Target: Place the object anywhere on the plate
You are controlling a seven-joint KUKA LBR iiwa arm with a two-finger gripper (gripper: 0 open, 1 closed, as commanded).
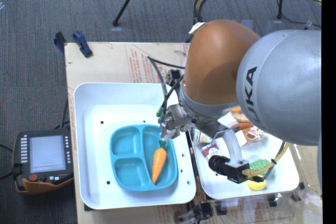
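The carrot point(158, 164) lies in the plate's point(126, 176) three o'clock compartment, the gripper point(163, 140) at its twelve o'clock tip; grip width I cannot tell.

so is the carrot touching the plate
Touching. The camera view shows the carrot lying in the right-hand compartment of the blue divided plate, its orange body resting on the surface, no gap or shadow beneath it.

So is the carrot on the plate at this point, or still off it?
On it. The carrot lies in the blue plate's long right-hand compartment, with the gripper just above its green top.
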